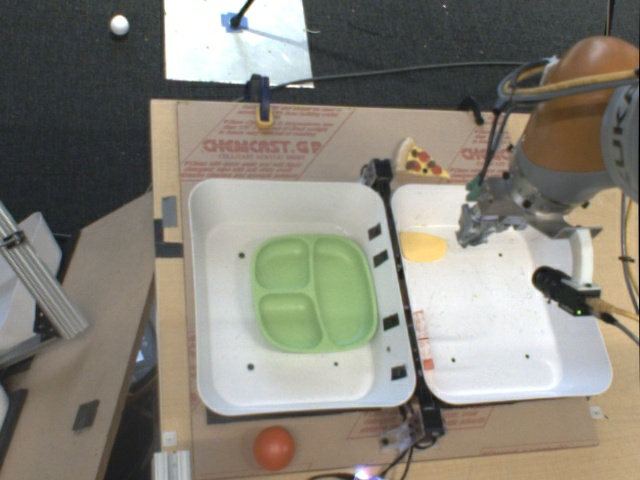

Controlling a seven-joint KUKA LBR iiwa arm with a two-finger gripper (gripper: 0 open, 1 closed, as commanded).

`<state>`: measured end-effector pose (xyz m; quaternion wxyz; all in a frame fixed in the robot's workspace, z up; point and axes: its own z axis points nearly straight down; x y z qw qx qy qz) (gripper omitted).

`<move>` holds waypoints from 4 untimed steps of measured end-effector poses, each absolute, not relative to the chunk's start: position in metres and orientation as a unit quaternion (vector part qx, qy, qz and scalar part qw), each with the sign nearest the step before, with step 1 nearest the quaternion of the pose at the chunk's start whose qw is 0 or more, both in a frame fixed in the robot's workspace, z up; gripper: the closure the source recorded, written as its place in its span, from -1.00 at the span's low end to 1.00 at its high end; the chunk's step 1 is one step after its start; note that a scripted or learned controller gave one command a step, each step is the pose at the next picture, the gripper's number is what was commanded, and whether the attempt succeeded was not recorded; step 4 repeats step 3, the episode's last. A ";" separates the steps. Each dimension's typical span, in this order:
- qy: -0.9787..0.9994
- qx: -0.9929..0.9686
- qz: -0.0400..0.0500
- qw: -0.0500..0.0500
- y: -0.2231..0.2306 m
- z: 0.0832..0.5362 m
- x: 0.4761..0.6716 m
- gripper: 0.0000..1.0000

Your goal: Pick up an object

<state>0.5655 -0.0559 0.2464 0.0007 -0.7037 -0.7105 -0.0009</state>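
A flat yellow object point(424, 247) lies in the right bin point(520, 368), near its upper left corner. My gripper point(472, 230) hangs just to the right of it, low over the bin floor, on the grey arm with the orange band point(585, 93). A green divided plate point(313, 293) rests in the middle of the left bin point(225, 368). A toy pizza slice point(421, 160) lies on the cardboard behind the right bin.
An orange ball point(273, 447) sits on the bench in front of the left bin. A black divider with clips point(395, 298) runs between the bins. A white sheet point(236, 26) and small white ball point(120, 25) lie at the back.
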 end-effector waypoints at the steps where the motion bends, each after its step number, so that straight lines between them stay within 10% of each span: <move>1: -0.710 -0.704 -0.001 0.000 -0.007 0.250 0.550 1.00; 4: -0.711 -0.703 -0.002 0.000 0.099 0.247 0.534 1.00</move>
